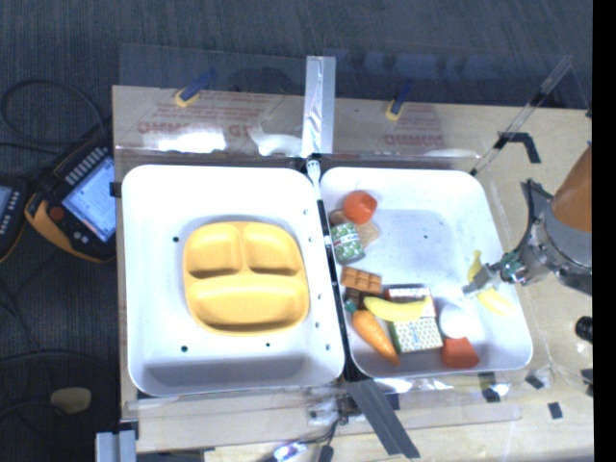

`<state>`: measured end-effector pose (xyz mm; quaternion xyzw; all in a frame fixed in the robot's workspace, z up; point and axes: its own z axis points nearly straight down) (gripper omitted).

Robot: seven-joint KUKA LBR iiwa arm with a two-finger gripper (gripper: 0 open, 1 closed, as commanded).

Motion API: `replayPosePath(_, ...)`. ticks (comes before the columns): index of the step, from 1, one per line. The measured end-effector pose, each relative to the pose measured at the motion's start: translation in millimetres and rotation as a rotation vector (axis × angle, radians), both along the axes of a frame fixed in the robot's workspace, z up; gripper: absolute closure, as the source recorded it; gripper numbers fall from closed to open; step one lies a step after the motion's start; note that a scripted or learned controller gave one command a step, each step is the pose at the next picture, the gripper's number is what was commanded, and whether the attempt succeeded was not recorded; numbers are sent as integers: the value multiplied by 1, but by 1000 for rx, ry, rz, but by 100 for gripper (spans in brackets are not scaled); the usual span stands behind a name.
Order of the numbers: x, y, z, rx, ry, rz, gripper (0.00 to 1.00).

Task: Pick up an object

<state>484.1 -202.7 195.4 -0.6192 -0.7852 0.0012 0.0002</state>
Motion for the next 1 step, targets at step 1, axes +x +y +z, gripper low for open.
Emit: replayPosePath(1,48,50,2,0,2,-341,100)
